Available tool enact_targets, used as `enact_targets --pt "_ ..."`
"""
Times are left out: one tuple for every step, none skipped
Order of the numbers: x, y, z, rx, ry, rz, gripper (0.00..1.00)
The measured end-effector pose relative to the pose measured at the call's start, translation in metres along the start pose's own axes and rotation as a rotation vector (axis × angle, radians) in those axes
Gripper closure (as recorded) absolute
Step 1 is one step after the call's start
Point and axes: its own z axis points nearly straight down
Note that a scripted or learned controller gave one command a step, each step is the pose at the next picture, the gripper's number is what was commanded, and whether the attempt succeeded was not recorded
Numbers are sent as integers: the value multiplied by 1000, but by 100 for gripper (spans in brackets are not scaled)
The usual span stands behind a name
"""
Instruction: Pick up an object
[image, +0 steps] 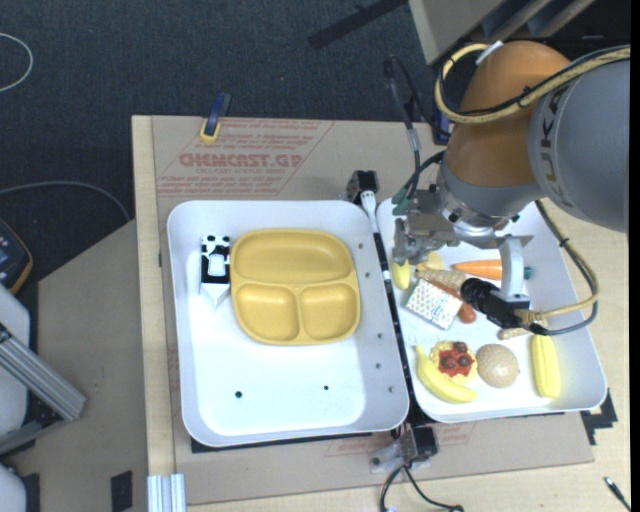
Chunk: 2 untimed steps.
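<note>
Banana (443, 376) at near edge of right bin (590, 385), red berries (456, 358) against it, brown ball (497, 365) beside, second yellow piece (545, 364) further right. Checkered packet (432, 301) mid-bin, carrot (478, 269) behind. Left bin (190, 330) carries yellow divided tray (296, 283). Pincer (420, 245) low over right bin's far-left corner; finger state cannot be told. Arm (520, 120) above.

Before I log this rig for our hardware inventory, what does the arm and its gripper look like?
The arm is a thick grey cylinder with a rounded orange band above the wrist. Black and yellowish cables loop around that band. Below it sits a grey metal gripper, with more black cable trailing to its right.
</note>
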Motion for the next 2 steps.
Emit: enact_targets --pt "3 4 8 -1 -2 5 100" --pt "1 2 -10 -9 -3 6 100"
